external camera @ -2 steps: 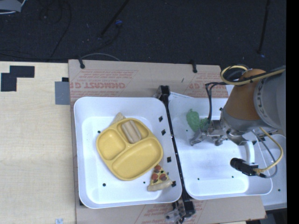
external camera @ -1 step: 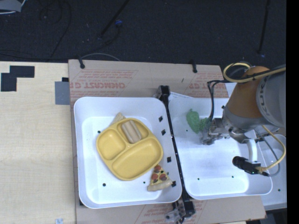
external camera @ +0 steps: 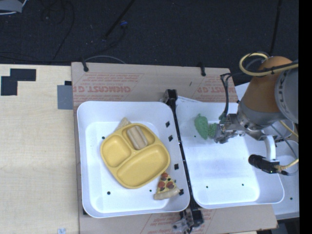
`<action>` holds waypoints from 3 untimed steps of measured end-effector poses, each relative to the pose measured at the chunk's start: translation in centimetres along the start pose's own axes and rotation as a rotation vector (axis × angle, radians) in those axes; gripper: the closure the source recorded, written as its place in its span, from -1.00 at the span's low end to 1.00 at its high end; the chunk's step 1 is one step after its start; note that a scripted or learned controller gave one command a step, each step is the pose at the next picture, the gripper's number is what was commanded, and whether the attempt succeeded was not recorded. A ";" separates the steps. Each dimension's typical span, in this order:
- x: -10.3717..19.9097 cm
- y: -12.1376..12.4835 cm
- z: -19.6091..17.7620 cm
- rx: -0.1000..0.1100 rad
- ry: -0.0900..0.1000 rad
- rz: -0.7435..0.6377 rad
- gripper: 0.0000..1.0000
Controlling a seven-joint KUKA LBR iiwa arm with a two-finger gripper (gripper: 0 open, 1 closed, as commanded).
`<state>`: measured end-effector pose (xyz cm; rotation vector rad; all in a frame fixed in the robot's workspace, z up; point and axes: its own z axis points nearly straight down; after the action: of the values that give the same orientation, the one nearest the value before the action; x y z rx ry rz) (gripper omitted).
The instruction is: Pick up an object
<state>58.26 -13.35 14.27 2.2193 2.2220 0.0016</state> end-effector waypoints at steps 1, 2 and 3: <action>-0.8 -0.6 -4.7 0.000 0.000 0.004 1.00; -0.4 -1.4 -10.1 -0.001 0.000 0.000 1.00; 4.5 0.1 -10.3 0.003 0.001 -0.003 1.00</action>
<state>58.38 -8.82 24.61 2.2177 2.2274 -0.0006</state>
